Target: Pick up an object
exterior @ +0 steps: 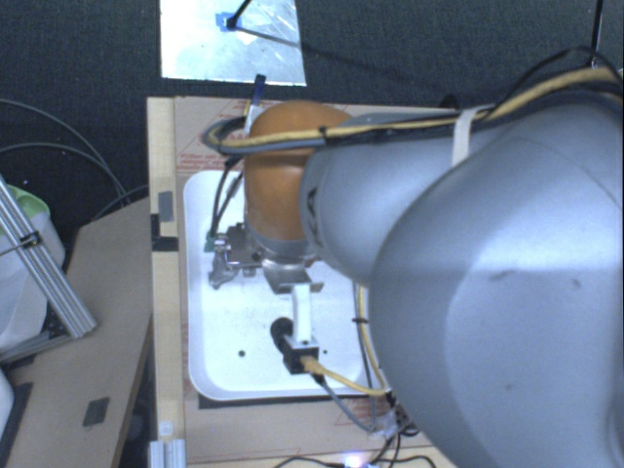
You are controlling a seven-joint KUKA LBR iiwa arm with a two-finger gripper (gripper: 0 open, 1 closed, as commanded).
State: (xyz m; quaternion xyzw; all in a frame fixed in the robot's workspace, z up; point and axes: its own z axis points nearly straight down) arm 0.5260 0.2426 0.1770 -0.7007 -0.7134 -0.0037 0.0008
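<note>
Arm (487, 281): the grey housing takes up the right half of the view and reaches in from the right. Its orange band (278, 174) sits near centre, above the wrist. A bundle of yellow and black cables (390, 125) runs along the upper edge of the arm and loops over the top of the orange band.

Floor (88, 57): dark and carpet-like, at top and left. Thin black leads trail over it at left.

Tabletop (191, 135): pale board with faint red print and a light wooden edge strip down its left side.

White bin (219, 359): shallow, with rounded corners, and it rests on the tabletop. Its left and near walls are exposed. Its right part is hidden under the arm.

Shiny sheet (229, 27): roughly square and foil-like, and it lies on the floor beyond the tabletop. It has a small blue patch near its upper left.

Tan board (97, 339): lower left, beside the tabletop.

Aluminium rail (44, 261): it slants across the far left edge.

Hand (229, 261): a grey metal assembly below the orange band, over the left-centre of the bin. Whether it is released or clenched cannot be told from this angle, and nothing is seen in its grasp.

Object: position cannot be told, as the arm covers much of the bin.

Two dark specks (241, 352) on the bin floor, near the front wall and well apart. They are too small to identify.
</note>
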